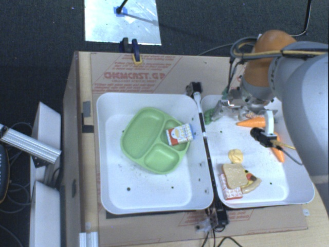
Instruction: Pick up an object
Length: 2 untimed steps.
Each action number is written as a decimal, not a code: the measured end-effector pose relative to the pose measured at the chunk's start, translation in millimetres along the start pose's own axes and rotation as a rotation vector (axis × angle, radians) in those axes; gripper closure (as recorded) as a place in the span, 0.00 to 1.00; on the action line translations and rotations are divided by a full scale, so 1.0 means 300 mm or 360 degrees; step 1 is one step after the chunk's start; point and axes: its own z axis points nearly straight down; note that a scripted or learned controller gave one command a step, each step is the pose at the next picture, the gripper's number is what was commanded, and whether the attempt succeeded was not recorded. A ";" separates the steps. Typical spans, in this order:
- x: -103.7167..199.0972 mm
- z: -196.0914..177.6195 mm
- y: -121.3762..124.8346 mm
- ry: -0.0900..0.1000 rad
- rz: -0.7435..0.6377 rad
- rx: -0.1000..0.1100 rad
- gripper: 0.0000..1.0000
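Note:
My gripper (232, 106) hangs low over the far left part of the right bin (295, 192), under the grey wrist with its orange band. A small green item (208, 117) lies just left of it by the bin wall. An orange carrot (251, 122) lies just right of it, and a second orange piece (278, 152) sits further toward the front. A yellow lump (235, 155) and a slice of toast on a red-edged piece (236, 178) lie at the front of this bin. In the left bin (118, 189), a green divided plate (146, 138) carries a small red, white and blue carton (179, 135).
A black clamp (195, 89) sits on the ridge where the two bins meet. The bins rest on a cardboard sheet (133, 73). A black part with a cable (262, 136) sticks out from the arm over the right bin.

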 end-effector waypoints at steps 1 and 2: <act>0.001 0.001 0.000 0.0000 0.0000 0.0000 0.00; -0.001 0.001 0.000 0.0001 -0.0001 0.0000 0.00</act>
